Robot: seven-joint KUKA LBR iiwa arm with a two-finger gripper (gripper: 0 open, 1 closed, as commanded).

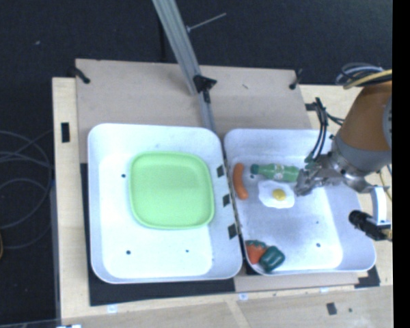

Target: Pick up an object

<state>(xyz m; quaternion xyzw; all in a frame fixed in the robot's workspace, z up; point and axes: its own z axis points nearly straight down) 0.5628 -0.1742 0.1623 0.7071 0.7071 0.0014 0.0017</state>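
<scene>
I have the gripper (304, 183) low in the right bin (328, 251), right of frame centre, beside the green bottle (273, 172) and fried egg (278, 196). Still the approach, I judge; jaws' state I cannot tell. Next: centre over the bottle, then close.

Bins on the bench: two, both white, the left bin (109, 251) at 9 o'clock and the right bin (328, 251) at 3 o'clock. Left bin contents: one green plate (171, 190). Right bin contents, five items: one orange sausage (240, 181) at its 9 o'clock edge, one green bottle (273, 172), one fried egg (277, 197), and at 7 o'clock one red-orange piece (255, 251) beside one dark green piece (272, 257)
</scene>
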